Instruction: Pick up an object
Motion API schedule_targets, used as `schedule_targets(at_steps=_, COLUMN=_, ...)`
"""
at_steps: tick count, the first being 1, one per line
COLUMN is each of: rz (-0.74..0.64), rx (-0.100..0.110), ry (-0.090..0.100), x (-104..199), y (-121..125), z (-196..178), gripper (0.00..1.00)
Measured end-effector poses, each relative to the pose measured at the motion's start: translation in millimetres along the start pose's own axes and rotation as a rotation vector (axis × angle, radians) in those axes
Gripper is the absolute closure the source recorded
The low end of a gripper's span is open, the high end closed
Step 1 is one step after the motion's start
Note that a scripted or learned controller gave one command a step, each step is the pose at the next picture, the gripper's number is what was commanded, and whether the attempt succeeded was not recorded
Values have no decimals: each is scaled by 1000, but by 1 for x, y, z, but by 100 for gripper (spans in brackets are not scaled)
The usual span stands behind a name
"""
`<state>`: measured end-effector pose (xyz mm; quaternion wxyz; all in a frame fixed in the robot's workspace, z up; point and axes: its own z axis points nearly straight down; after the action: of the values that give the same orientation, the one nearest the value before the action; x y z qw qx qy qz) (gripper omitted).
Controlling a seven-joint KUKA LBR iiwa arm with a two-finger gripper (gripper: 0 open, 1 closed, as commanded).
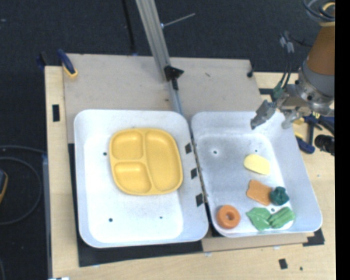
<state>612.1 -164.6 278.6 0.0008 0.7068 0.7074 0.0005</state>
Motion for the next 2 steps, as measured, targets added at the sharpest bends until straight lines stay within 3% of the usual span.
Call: schedule_targets(at_steps=2, rz=2, rx=5, ry=-1, x=3, y=5, z=105, gripper=0)
